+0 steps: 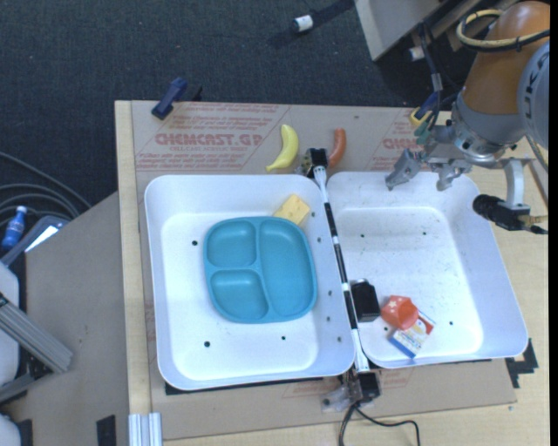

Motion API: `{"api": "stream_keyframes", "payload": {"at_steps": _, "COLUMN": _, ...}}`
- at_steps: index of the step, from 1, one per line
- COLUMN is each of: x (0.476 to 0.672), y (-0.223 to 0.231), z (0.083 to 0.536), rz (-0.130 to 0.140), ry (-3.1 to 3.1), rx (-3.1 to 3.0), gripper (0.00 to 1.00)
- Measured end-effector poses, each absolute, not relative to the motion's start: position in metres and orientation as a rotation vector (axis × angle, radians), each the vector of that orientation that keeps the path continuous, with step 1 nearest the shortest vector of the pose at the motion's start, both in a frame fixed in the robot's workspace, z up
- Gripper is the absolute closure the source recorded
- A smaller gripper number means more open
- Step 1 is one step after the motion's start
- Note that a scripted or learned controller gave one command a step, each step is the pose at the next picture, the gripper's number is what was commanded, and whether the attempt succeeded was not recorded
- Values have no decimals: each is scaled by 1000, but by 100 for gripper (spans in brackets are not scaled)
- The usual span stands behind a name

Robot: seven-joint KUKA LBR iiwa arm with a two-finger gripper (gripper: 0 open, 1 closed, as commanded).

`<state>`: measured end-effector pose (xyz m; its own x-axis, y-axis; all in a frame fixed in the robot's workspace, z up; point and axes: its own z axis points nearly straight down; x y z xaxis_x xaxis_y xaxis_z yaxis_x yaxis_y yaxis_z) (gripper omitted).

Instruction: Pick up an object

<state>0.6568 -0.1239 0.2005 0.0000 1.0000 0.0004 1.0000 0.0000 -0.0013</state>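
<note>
So the stuff up for grabs in the right bin [471, 261] is a small pile near its front left corner: an orange-red roundish object [399, 310] sitting on or against a flat packet [410, 335] with red, white and blue on it. The print on that packet is too small to read. Just to their left, a small black block [364, 301] sits right at the seam between the two bins.

The left bin [174, 287] holds a teal divided plate [260, 267] with three compartments, lying flat in the middle. A yellow sponge-like block [293, 209] pokes out from behind the plate's far right edge, touching it.

The tool [425, 172] hangs over the far rim of the right bin, well apart from the pile at the front. Its two fingers are spread with nothing between them. Above it there's the grey arm [497, 104] with its orange band [514, 26], reaching in from the right.

On the counter [218, 131] behind the bins, the brown sheet has red lettering that reads something like "CHEMCAST G P", repeated further right but cut off by the arm. A yellow banana [284, 149] and an orange-red carrot-ish thing [336, 147] lie on it, just beyond the bins, and a blue clip-like thing [168, 98] sits at the far left corner.
</note>
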Motion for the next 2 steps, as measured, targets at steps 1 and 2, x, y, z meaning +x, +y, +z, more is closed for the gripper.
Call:
{"api": "stream_keyframes", "payload": {"at_steps": 1, "x": 599, "y": -134, "z": 92, "rz": 1, "ry": -2220, "rx": -2222, "gripper": 0}}
{"api": "stream_keyframes", "payload": {"at_steps": 2, "x": 652, "y": -115, "z": 85, "rz": -1, "ry": -2222, "rx": -2221, "gripper": 0}}
